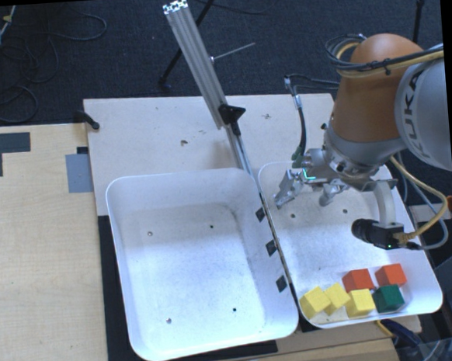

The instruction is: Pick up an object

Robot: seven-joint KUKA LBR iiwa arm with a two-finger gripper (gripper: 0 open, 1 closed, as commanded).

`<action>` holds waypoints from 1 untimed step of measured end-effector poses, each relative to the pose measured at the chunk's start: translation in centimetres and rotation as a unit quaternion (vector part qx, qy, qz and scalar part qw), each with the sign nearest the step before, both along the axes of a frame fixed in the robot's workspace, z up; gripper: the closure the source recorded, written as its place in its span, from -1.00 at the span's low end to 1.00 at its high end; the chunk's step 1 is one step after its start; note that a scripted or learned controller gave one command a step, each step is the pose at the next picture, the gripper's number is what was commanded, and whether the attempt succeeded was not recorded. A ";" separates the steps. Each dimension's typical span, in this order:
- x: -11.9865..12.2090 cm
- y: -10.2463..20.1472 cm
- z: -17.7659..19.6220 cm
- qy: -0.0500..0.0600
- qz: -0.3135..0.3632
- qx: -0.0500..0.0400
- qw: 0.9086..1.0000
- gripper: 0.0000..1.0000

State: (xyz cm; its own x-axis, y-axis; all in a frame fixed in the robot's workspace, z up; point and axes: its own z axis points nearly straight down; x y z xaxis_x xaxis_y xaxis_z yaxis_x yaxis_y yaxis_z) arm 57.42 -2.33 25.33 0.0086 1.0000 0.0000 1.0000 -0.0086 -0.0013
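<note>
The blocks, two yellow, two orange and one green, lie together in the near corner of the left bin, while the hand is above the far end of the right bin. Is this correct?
Not quite. The camera view shows the blocks in the near corner of the right bin, not the left bin. The colours and the count are right, and the hand is indeed above the far end of the right bin.

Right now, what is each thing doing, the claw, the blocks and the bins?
Claw: up over the far end of the right bin, nothing between its fingers.
Yellow blocks: three, lying in the right bin's near corner.
Orange blocks: two, lying just behind them.
Green block: lying beside the yellows.
Right bin: holds all the blocks.
Left bin: flat on the bench.
</note>
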 end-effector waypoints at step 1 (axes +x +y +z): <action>0.0 0.0 0.0 0.000 0.000 0.000 1.000 -1.00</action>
